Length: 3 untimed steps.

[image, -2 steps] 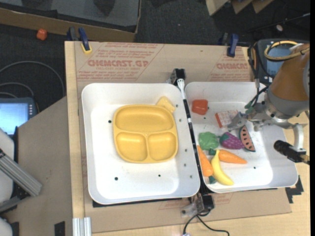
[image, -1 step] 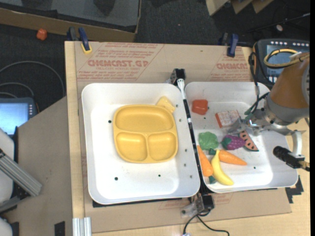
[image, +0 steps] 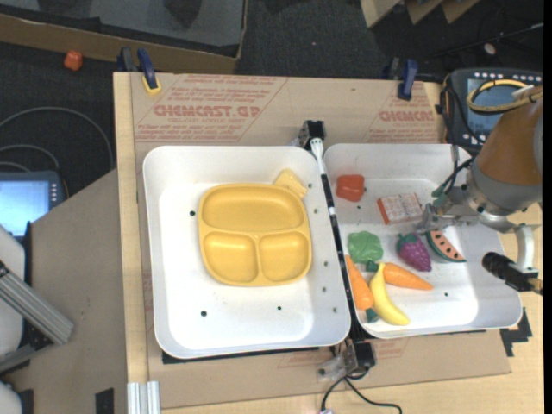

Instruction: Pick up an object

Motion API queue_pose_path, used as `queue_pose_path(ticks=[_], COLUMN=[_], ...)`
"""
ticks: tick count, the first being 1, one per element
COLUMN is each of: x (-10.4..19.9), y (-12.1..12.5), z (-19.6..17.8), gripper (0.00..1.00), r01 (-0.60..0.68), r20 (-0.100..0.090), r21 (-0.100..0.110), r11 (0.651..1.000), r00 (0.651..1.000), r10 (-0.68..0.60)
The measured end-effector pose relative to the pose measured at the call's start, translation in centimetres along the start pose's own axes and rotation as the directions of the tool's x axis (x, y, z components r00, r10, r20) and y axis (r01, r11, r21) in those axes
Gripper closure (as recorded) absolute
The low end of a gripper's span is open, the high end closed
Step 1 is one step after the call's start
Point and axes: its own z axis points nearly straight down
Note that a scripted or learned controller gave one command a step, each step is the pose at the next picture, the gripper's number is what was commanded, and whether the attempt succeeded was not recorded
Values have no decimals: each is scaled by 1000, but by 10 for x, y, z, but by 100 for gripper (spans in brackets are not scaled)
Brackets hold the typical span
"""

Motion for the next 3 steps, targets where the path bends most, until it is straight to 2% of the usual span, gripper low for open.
queue_pose_path(ticks=[1, 2, 3], x=[8, 34, 63], y=[-6, -50, -45], z=[-91, -60, -110], gripper=[100, 100, 100], r01=[2, -1, 4], r20=[4, -3, 1], r21=[-9, 6, -4], r11=[1000, 1000, 1000], r00=[1000, 1000, 1000], r10=[-2, 1, -4])
